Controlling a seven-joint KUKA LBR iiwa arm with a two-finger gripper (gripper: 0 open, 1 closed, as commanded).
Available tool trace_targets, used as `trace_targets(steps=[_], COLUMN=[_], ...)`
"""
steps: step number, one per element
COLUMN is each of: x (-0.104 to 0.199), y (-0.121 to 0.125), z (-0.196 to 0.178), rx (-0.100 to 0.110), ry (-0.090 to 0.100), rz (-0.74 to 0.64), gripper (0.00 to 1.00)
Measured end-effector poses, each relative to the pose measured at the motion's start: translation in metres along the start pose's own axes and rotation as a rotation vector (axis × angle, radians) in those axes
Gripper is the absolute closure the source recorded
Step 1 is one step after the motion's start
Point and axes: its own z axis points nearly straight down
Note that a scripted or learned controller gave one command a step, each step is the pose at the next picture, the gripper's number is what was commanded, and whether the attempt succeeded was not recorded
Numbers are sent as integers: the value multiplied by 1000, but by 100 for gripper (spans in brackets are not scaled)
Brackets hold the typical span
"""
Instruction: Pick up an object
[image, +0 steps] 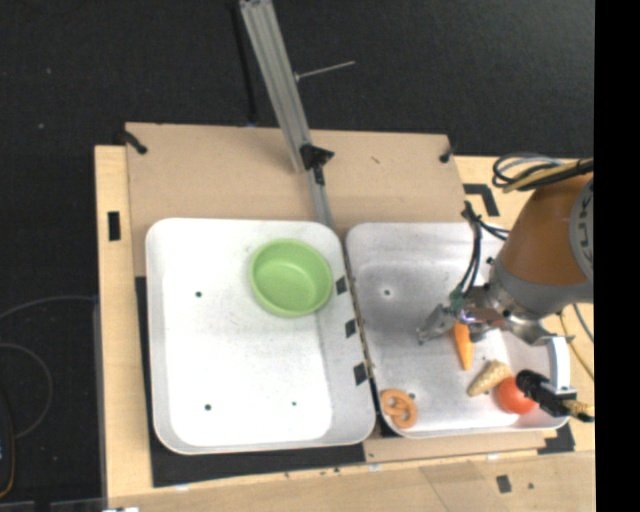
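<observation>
While the tan counter (220, 175) sits on dark floor, the carrot (463, 346) lies in the right bin (400, 260), long axis near-far; finger state unclear.

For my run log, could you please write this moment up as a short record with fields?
left bin: holds a green bowl, upright, near its far right corner
right bin: holds a carrot, a cone-shaped beige piece, a red ball and a pretzel
pretzel: at the near left corner
arm: reaches in over the right bin
gripper: low over the carrot's far end; grip cannot be judged
</observation>
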Motion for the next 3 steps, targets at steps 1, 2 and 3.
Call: trace_targets(steps=[1, 2, 3], x=[-2, -1, -4], y=[0, 2, -1], z=[50, 37, -26], rx=[-4, -9, -12], ry=[-1, 1, -1], rz=[0, 5, -3], gripper=[0, 100, 100])
